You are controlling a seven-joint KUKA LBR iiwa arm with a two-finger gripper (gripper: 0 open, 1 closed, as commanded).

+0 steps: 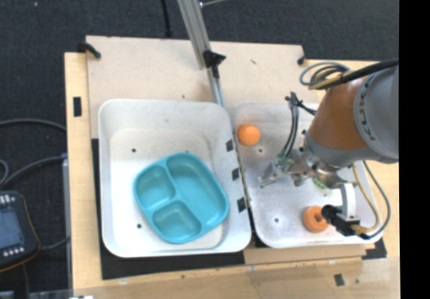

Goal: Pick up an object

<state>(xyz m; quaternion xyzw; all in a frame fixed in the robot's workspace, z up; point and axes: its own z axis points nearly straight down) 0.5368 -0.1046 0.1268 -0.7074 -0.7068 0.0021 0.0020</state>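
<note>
Tray (180,197) in left bin (114,156), ball (249,135) right

Two white bins side by side on the table (269,69). In the left bin (114,123), a blue three-compartment tray (180,197), lower centre. In the right bin (269,224), an orange ball (249,134) near the upper left corner, an orange round object (313,219) at lower right. Arm (349,119) from the right, hand (285,173) low over the right bin, between both orange things, touching neither.
</note>
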